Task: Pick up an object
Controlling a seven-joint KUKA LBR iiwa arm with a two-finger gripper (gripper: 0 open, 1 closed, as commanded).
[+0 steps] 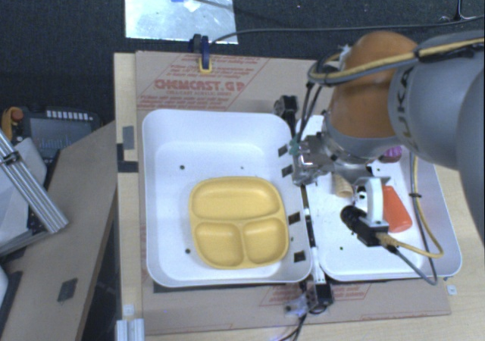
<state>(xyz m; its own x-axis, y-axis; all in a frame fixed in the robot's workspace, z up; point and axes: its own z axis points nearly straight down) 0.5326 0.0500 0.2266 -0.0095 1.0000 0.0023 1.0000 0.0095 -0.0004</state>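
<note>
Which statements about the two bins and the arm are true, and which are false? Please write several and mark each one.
1. A yellow divided plate lies in the bin on the view's left. True.
2. This plate has two compartments. False: it has three.
3. The arm hangs over the bin on the view's right. True.
4. An orange object lies beside the plate in the same bin. False: it lies in the other bin, under the arm.
5. The plate stands on its edge. False: it lies flat.

Divided tray (239, 222) lies in the left bin (204, 142) — right bin (341, 260), alongside, sits under the arm (432, 97).
</note>
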